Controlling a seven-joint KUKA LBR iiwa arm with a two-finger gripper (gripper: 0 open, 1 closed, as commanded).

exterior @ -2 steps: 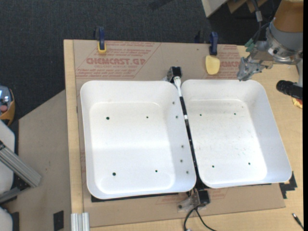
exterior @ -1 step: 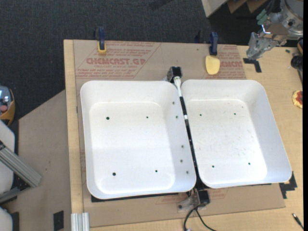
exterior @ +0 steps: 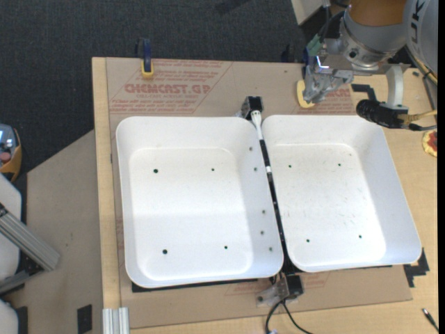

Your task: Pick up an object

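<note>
A small pale-yellow object (exterior: 304,93) lies on the desk (exterior: 188,89) just beyond the far rim of the right bin (exterior: 389,158) — outside both bins. The tool (exterior: 320,89) stands right beside it, partly covering it — its shape cannot be told.

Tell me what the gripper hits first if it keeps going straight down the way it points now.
Most likely the small yellowish object on the bench board, just beyond the right bin. The gripper hangs right beside it, though its height above the board is unclear.
</note>
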